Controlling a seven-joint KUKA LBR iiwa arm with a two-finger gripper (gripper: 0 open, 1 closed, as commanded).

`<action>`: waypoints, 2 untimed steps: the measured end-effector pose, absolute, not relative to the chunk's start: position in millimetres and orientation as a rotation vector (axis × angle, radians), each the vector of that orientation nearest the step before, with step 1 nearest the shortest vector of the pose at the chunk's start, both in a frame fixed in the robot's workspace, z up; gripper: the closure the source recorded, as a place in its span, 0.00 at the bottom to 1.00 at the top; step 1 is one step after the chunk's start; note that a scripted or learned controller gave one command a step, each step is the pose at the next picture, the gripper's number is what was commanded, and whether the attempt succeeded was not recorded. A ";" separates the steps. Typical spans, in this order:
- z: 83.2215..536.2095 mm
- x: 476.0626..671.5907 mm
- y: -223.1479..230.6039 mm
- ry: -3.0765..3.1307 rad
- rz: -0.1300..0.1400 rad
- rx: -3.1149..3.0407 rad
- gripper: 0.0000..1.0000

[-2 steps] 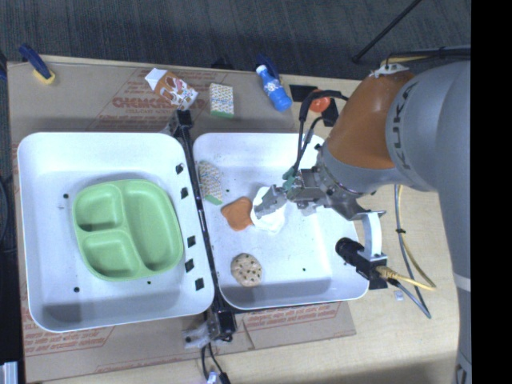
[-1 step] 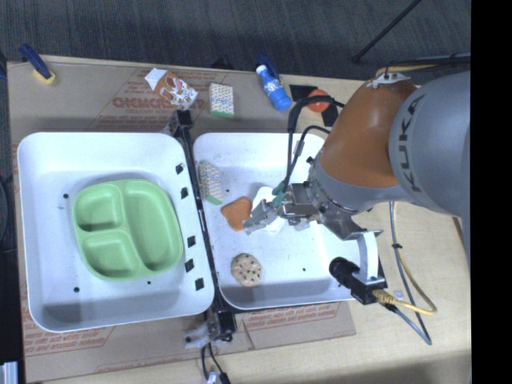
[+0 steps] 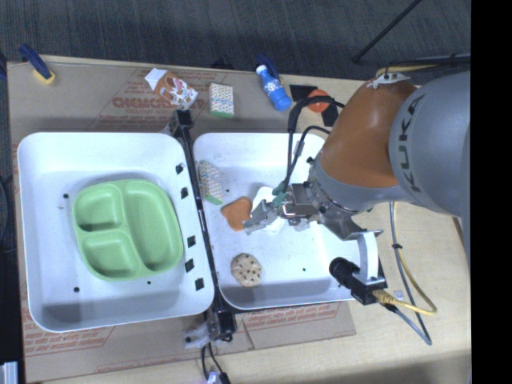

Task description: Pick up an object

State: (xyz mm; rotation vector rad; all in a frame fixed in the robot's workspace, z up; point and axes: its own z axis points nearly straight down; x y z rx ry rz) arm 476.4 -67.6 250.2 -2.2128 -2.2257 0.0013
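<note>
With the gripper [image 3: 258,217] poised beside the orange object [image 3: 236,212], at its three o'clock, whether the claw is parted cannot be told, so centring should be ensured before closing.

I see the divided tray [image 3: 126,229] in the left bin [image 3: 40,214]; the cookie [image 3: 246,269] lies in the right bin [image 3: 240,146], near its front wall.

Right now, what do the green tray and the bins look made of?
Green tray: probably molded plastic, matte pale green, with smooth rounded compartments and no glare. Bins: likely thin white plastic, slightly glossy, with soft reflections on rounded walls; painted metal can't be ruled out.
</note>
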 end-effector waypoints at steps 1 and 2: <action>250.2 476.4 -67.6 -2.226 0.001 -2.213 0.00; 250.2 476.4 -67.6 -2.226 0.001 -2.213 0.00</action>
